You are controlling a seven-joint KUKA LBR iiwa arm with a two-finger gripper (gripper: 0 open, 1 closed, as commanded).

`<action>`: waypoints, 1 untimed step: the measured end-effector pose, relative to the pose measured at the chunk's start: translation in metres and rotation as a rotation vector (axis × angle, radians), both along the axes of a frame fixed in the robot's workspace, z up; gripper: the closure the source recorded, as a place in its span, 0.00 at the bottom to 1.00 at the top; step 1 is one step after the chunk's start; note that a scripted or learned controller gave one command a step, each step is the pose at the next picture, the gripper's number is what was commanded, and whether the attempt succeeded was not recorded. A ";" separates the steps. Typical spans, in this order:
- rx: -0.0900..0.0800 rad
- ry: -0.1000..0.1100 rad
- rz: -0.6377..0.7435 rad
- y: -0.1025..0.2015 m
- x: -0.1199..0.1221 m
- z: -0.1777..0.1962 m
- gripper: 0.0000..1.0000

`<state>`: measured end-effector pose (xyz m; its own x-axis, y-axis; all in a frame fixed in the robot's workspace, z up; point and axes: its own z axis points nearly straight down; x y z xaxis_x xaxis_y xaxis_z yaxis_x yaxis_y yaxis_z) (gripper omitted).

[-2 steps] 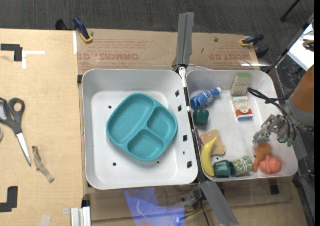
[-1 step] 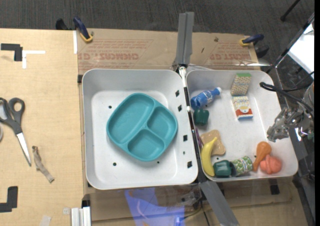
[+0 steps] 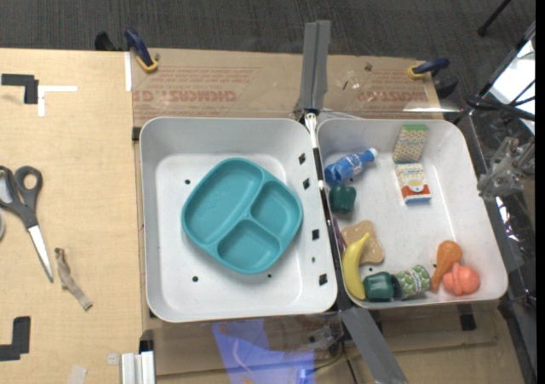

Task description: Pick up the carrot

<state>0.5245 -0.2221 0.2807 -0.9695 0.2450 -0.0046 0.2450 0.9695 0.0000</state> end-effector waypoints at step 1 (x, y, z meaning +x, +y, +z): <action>0.001 0.003 0.321 0.041 -0.003 -0.029 1.00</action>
